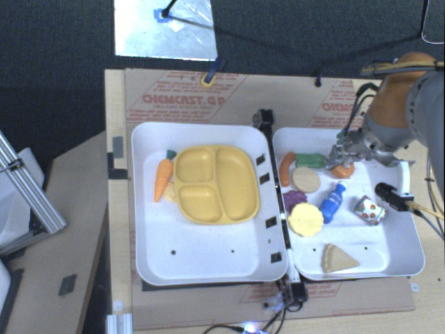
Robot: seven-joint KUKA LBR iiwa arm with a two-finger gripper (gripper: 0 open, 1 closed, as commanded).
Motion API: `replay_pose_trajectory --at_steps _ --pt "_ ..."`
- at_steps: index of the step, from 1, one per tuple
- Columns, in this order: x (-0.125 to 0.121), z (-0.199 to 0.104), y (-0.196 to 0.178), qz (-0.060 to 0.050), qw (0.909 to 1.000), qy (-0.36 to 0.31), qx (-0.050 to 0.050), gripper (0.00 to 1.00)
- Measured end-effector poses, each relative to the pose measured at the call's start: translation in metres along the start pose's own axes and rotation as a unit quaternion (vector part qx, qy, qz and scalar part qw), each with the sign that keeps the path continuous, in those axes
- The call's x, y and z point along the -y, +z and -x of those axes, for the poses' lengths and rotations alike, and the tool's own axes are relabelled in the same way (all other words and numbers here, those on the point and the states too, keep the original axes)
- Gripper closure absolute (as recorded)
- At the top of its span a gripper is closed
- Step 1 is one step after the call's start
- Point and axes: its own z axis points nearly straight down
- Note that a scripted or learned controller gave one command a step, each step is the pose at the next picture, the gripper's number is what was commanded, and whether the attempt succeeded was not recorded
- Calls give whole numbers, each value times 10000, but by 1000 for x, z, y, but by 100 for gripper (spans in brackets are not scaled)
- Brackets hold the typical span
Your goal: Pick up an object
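Hand low over orange piece at twelve o'clock in right bin; grip state impossible to tell. Best lowered straight, centred, clear of green item, closing firmly before lifting.

Two white bins: left bin, right bin, touching at centre. Printed cardboard lies under both. Shiny sheet at 11 o'clock, yellow clip just below it. Metal rail at 9 o'clock.

Even overhead light, slightly soft focus
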Motion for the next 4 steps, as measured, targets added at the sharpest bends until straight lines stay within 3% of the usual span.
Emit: replay_pose_trajectory --at_steps 1,2,3,4 --pt "-6 -1 -44 -53 10000 1 -39 100" --pt "-18 1 -97 -38 10000 -7 -33 100" --pt "-20 1 -125 -52 10000 -6 -38 100" --pt "-1 -43 -131 -74 10000 -13 -45 100"
